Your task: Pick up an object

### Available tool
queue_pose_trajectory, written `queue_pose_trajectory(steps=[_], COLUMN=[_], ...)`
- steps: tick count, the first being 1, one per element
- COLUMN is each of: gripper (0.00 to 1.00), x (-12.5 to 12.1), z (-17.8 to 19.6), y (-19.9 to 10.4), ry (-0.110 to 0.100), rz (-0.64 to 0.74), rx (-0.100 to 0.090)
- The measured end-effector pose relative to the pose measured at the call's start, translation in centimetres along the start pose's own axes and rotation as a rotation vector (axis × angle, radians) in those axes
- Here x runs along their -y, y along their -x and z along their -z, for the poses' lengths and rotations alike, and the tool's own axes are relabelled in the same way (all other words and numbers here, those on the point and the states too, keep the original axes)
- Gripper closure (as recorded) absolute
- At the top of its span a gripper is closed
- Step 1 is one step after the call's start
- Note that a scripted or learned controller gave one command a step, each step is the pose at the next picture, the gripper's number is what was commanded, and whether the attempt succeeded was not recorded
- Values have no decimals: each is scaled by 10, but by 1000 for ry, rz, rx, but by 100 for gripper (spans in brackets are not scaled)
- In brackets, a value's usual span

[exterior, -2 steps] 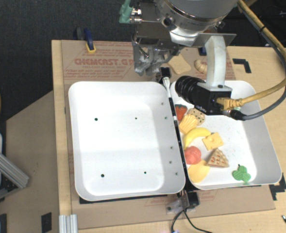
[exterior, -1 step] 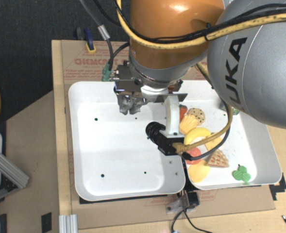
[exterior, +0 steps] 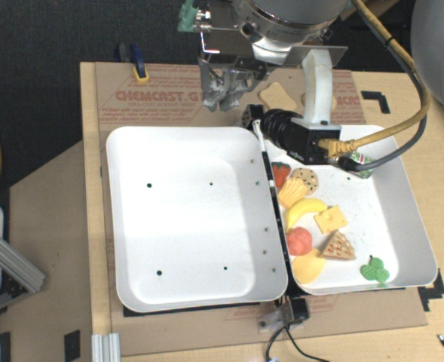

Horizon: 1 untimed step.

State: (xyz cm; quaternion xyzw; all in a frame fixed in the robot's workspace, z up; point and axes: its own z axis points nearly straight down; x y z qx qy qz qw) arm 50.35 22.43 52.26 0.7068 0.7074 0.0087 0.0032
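Two white bins are seen side by side on the bench (exterior: 48,225). Nothing is seen lying in the left bin (exterior: 188,217). All the toy food is gathered in the left half of the right bin (exterior: 402,225): a cookie (exterior: 304,179) and a red piece (exterior: 281,176) at the far end, a banana (exterior: 301,211) and a cheese block (exterior: 330,219) in the middle, then a red ball (exterior: 299,240), a pizza slice (exterior: 338,246) and a yellow-orange piece (exterior: 310,266) nearer, with a green piece (exterior: 374,270) set apart at the near right corner.

The tool (exterior: 225,93) is held high over the far edge of the bench, beyond the left bin's far rim and well apart from the food. Whether it is released or clenched cannot be told, since the end is small and cluttered in this view; nothing is seen grasped in it. A black cylinder with a brass hose fitting (exterior: 301,138) hangs over the far end of the right bin.

The task is judged to be at its start, or between tries: no object has been lifted, and every piece rests in the bin. A piece has yet to be chosen, the tool brought over the right bin, lowered, closed on it and raised. The tight crowding near the divider is judged likely to make a clean grasp harder than at the lone green piece.
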Motion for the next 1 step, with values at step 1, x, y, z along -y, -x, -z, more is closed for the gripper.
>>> queue_pose_trajectory(steps=[1], gripper=[100], x=[26], z=[-137], y=[1], ry=[-32], rz=[-1], rx=[14])
